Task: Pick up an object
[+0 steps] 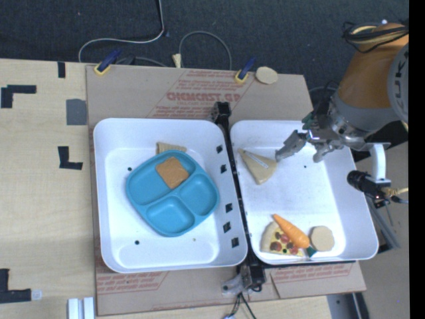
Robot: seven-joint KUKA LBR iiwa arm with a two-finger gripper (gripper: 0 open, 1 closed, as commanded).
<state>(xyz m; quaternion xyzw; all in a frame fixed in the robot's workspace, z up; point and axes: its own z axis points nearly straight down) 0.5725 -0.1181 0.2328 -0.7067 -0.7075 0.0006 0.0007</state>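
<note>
A wedge of cheese (257, 167), pale yellow, lies in the far left part of the right bin (345, 198), close to the wall between the two bins. My gripper (306, 151) hangs just to its right with both fingers (287, 146) spread open and nothing between them. Nearer the front of the same bin sit a pizza slice (279, 242), a carrot (291, 230) lying across it, and a round tan biscuit (322, 238) beside them. The left bin (113, 178) holds a blue divided plate (174, 195) with a square of toast (172, 172) on it.
</note>
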